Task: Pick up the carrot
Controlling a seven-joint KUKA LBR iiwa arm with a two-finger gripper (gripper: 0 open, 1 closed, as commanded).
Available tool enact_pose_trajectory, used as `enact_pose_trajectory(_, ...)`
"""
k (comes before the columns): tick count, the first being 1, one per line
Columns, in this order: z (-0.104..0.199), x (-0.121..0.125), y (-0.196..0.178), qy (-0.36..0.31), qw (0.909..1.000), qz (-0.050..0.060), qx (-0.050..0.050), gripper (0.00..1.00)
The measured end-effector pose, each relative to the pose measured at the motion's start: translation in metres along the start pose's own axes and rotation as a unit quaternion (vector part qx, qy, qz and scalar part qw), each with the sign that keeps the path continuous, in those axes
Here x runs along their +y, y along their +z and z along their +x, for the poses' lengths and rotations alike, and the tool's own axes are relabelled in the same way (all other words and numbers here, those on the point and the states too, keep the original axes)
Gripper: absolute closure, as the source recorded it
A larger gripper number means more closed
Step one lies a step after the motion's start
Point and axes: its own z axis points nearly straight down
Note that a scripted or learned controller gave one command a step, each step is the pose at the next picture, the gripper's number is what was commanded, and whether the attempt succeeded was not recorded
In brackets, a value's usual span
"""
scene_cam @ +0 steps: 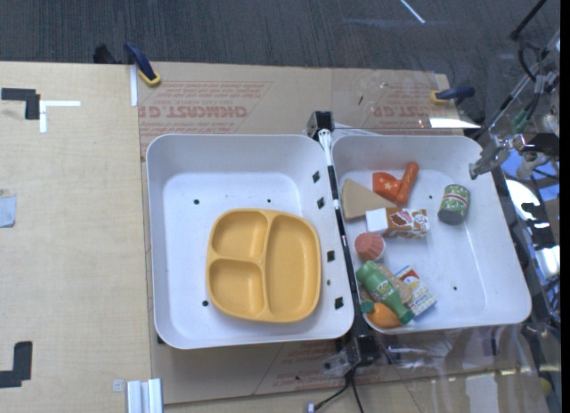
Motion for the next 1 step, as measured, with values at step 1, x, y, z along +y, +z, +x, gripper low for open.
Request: enact_pose_trajectory(1, 0.0715, 0.0515, 0.0769, 0.095, 0.9955, 0.001, 0.001, 0.00)
